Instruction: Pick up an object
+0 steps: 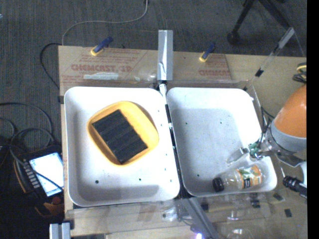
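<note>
I've got the arm [294,121] at the right edge, its orange band over the right bin's [214,113] far corner. The gripper [255,151] sits low by that bin's right wall, too small and blurred for me to tell how it's set. A clear bottle [238,178] with a black cap lies on its side in the near right corner, just beside it. In the left bin [79,183] rests a yellow dish [122,132] carrying what looks like a dark ribbed block [119,135].

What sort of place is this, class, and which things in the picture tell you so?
Most likely a robotics lab or test workspace: two white bins sit side by side on a clamped board, a robot arm reaches in, and an office chair base stands on grey carpet.
</note>
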